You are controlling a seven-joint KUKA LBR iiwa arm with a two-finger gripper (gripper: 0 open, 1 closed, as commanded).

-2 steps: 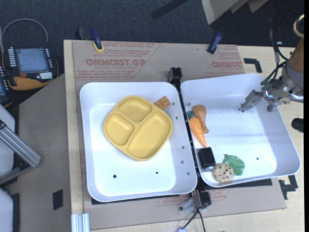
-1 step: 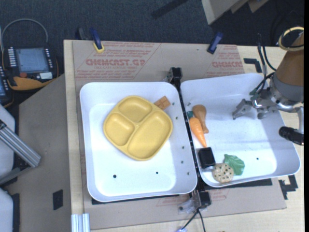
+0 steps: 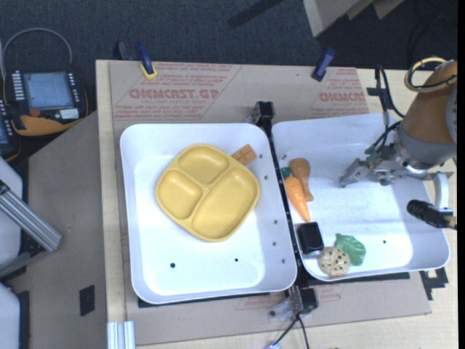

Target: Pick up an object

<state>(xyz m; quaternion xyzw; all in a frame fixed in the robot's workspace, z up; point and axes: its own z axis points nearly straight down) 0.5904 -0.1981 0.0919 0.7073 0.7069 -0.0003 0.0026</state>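
Overhead, the arm [image 3: 429,118] reaches into the right bin [image 3: 407,217], gripper [image 3: 363,171] splayed open above bare white floor.
Carrot [image 3: 296,195], black block [image 3: 310,237], cookie [image 3: 334,261] and green leaf [image 3: 352,247] lie by that bin's left and near edges, apart from the fingers. A yellow tray [image 3: 208,193] sits in the left bin [image 3: 145,253]; both rest on a cardboard-topped bench [image 3: 218,86] over dark carpet [image 3: 109,9].

Yellow tray [image 3: 207,192], orange carrot [image 3: 296,197]

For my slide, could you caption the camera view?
Gripper hovers in right bin; carrot near divider, yellow plate left.
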